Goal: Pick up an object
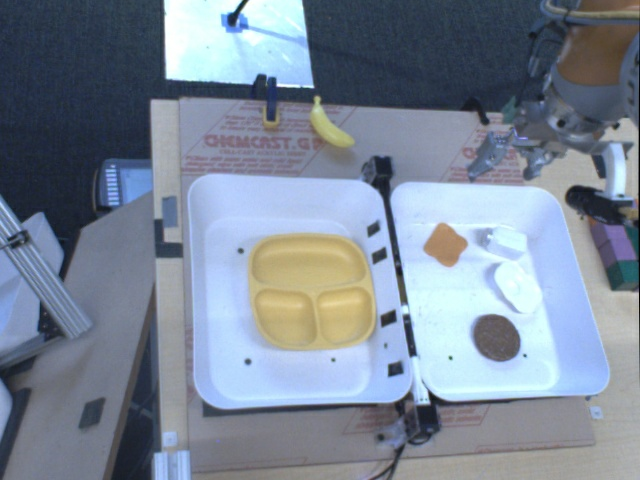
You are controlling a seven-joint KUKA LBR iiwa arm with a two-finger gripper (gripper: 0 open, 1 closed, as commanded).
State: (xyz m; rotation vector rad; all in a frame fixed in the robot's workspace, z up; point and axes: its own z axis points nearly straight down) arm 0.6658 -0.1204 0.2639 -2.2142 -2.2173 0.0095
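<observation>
In the right bin (560, 268) lie an orange waffle-like piece (445, 244), a small white block (504, 241), a white oval object (517, 287) and a round brown cookie (496, 337). My gripper (508, 157) hangs over the bin's far edge at the upper right, above and behind these objects. Its fingers stand apart with nothing between them. The grey arm with its orange band (600, 8) rises behind it.
The left bin (215, 268) holds a yellow divided plate (308, 290). A yellow banana (330, 126) lies on the cardboard behind the bins, next to a yellow clamp (270, 103). A purple-green block (622, 253) sits at the right edge.
</observation>
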